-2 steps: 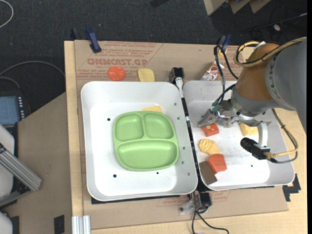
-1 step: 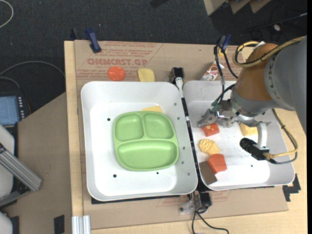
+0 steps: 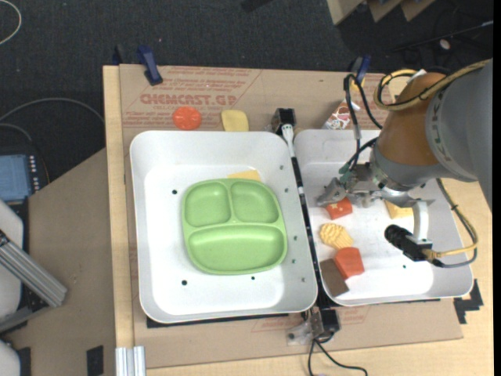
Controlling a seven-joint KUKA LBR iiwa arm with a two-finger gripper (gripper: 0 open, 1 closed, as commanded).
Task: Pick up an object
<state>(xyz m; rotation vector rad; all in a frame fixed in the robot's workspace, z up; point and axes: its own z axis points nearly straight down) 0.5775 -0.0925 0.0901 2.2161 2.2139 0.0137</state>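
In the right bin (image 3: 446, 284), the hand (image 3: 338, 191) sits low, right above a small red block (image 3: 339, 208); whether it is apart or together, I cannot tell. A green tray (image 3: 233, 226) lies in the left bin (image 3: 153, 210).

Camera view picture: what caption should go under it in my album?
Robot gripper reaches over a small red block in the right bin.

green divided plate (image 3: 233, 226) in left bin (image 3: 149, 210), blue clamp (image 3: 149, 64)

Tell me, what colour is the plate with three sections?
Light green. The divided plate shows best in the camera view, inside the left bin.
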